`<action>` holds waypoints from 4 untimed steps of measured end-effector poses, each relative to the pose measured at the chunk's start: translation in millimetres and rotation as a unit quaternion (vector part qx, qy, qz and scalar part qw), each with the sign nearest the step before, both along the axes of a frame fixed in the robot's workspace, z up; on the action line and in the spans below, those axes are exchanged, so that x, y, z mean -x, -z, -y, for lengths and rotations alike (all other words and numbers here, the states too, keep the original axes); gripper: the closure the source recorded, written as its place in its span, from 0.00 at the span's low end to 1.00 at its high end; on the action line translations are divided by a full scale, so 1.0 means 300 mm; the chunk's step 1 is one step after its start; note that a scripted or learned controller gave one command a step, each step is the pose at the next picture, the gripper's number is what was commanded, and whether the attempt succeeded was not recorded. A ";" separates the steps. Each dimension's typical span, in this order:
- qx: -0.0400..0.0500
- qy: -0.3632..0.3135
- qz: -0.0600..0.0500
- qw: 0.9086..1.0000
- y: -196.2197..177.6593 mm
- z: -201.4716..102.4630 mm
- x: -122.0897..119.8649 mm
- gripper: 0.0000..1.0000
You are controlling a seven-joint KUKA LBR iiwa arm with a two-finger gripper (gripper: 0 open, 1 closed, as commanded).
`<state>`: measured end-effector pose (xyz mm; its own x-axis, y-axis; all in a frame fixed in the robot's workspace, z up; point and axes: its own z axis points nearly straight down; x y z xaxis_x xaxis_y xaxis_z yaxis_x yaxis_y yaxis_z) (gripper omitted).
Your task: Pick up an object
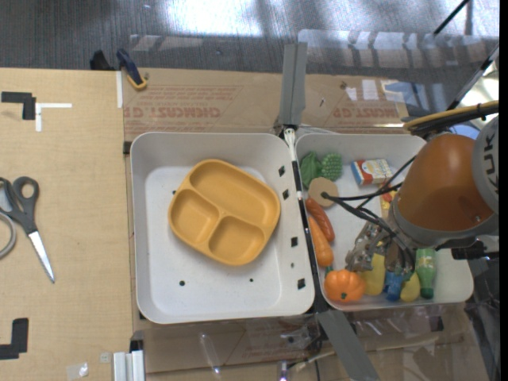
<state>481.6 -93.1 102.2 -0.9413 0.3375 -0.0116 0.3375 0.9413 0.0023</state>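
My gripper (367, 251) hangs low in the right bin (359, 138), over the toys near its front edge. Just below it lie an orange pumpkin (344, 286), a yellow piece (375, 275) and a blue piece (393, 286). A carrot (321, 241) and a red sausage (316, 210) lie to its left along the bin wall. A tan disc (321, 190), green vegetables (320, 167) and a small box (373, 171) sit farther back. The arm's orange band (440, 185) hides the bin's right part.
The left bin (135, 228) holds a yellow divided plate (225, 210). A green bottle (426, 272) stands at the right bin's front right. Scissors (28, 221) lie on the bench far left. Black cables run from the arm across the right bin.
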 end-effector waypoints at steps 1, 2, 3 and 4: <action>0.002 0.001 0.008 1.000 -0.012 0.005 -0.015 0.00; 0.001 0.000 0.006 1.000 -0.040 0.004 -0.014 1.00; -0.002 0.076 -0.006 0.997 0.036 0.007 0.013 1.00; 0.001 0.078 0.002 0.997 0.026 0.015 0.000 0.00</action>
<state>481.7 -97.7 94.3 -0.8775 0.4792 -0.0157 0.4793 0.8777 0.0028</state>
